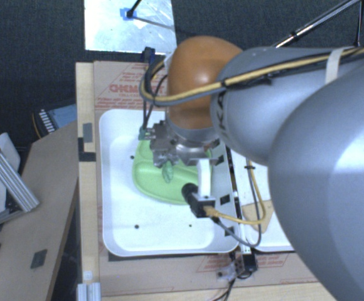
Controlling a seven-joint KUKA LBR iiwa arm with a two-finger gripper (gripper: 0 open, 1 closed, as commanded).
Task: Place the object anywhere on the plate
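Aluminium framing [3,174] is seen at the far left edge, beside a tan panel [44,231] of the surface. Next to it, the left white bin [122,231] is set on brown cardboard [122,86] printed with red lettering. A pale green plate [150,180] lies inside this bin, toward its upper middle, and is partly covered by the arm. Above the bin, at the top of the view, a shiny rectangular sheet [128,14] is laid on dark cloth.

The gripper [166,162] is positioned directly over the plate, with a small green piece [168,173] visible at its tip, just above or touching the plate's surface. Whether the jaws are open or closed cannot be told, since the wrist hides them; whether the green piece is the object or is held cannot be told either. Yellow and black cables [232,215] are looped beside the wrist.

The orange band [198,80] is seen above the gripper, and the large grey arm [320,162] covers most of the right half, with the right bin [276,246] glimpsed beneath it.
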